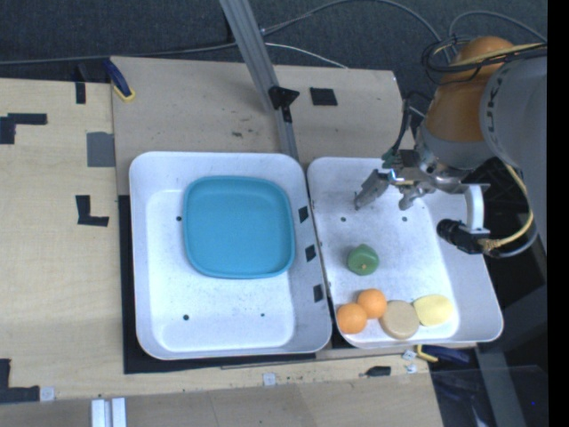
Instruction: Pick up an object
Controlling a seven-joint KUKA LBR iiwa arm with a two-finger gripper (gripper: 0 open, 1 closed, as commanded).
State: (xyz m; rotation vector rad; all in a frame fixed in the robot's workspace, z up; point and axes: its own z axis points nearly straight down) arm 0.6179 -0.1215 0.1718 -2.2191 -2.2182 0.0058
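Two white bins (151,327), one blue plate (238,227), five small objects (362,260)

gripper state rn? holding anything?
Two-finger gripper: open, fingers spread, nothing between them, above the right white bin.

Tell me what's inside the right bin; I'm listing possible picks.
In the right bin: a green piece, two orange balls, a tan disc and a yellow piece. The tool hangs open above, hiding a little floor.

Wooden bench (53,238) — two white bins: left (147,238), right (462,283).
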